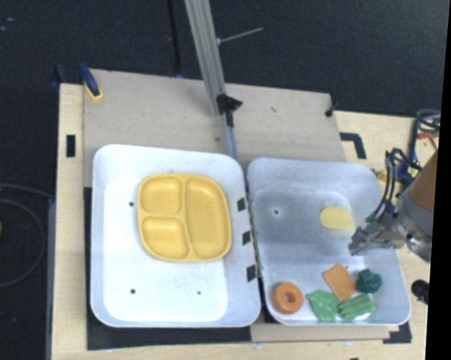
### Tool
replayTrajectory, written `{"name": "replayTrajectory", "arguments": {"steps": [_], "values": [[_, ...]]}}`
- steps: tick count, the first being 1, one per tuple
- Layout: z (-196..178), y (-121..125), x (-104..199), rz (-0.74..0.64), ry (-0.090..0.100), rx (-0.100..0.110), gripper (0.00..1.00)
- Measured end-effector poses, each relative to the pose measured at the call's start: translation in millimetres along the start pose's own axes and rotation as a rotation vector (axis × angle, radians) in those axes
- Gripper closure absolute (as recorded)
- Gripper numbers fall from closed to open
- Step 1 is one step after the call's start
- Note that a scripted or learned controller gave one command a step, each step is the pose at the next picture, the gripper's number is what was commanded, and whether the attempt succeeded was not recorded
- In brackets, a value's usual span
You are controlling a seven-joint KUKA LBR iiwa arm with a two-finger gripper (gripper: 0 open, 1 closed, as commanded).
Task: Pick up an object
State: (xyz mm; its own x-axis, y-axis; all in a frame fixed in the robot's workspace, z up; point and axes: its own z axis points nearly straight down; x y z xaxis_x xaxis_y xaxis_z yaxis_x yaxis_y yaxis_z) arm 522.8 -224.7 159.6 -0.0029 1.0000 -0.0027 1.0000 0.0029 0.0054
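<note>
Grey tool (362, 245), grip state indiscernible, poised over right bin (302, 181) near yellow piece (336, 218); approach step, descent needed next.

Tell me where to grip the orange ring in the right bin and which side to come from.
Take the orange ring across its rim, one finger in the centre hole and one outside, coming straight down. It lies flat near the front wall of the right bin, so a sideways approach looks blocked. Use the rim's left side: the green pieces sit close on its right.
</note>
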Motion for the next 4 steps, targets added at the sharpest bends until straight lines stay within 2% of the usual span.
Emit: {"name": "replayTrajectory", "arguments": {"steps": [2, 4], "values": [[-75.9, 2.6, 1.3, -0.001, 0.0, 0.0, 1.0], [-67.4, 25.7, 96.3, -0.004, 0.002, 0.002, 1.0]]}}
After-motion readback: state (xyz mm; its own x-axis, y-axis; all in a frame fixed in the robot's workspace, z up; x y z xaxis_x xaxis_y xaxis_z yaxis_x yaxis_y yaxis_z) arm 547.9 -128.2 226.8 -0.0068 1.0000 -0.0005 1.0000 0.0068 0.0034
